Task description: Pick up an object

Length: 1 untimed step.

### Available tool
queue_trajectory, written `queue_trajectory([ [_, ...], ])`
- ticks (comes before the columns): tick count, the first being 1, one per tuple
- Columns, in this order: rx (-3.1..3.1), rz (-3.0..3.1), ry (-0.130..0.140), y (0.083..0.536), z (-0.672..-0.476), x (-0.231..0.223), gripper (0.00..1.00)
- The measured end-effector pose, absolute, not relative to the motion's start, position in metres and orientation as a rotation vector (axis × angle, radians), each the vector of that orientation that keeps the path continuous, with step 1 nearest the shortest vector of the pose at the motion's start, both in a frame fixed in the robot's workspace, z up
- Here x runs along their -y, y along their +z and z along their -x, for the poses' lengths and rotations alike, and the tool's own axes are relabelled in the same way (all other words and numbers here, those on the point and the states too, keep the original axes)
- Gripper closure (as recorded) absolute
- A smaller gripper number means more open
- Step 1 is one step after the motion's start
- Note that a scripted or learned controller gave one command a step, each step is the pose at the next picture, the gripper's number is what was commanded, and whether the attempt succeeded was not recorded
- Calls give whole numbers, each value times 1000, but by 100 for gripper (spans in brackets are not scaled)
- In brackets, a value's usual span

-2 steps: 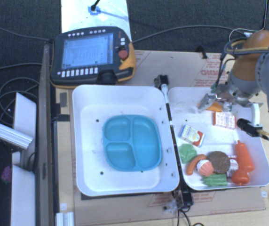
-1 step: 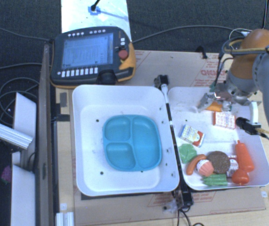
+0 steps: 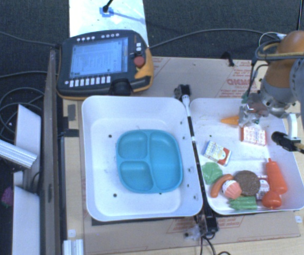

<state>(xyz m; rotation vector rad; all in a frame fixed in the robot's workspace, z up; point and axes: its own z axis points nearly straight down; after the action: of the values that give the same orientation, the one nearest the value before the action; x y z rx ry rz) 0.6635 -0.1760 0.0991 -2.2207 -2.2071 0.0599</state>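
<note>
The bench [image 3: 141,230] front edge lies closest. At nine o'clock, the left bin [image 3: 96,137] carries a blue plate [image 3: 149,161]. At three o'clock, the right bin [image 3: 295,193] holds toy food, the tool [image 3: 252,118] low over its upper part, directly above a red-and-white packet [image 3: 253,136]; an orange wedge [image 3: 229,120] sits beside it. Whether the tool is apart or together, I cannot tell. Best centre over the packet before squeezing.
</note>
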Motion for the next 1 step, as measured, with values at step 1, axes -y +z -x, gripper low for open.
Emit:
queue_trajectory([
  [1, 2216, 2222, 39, 98, -666, 171, 0],
])
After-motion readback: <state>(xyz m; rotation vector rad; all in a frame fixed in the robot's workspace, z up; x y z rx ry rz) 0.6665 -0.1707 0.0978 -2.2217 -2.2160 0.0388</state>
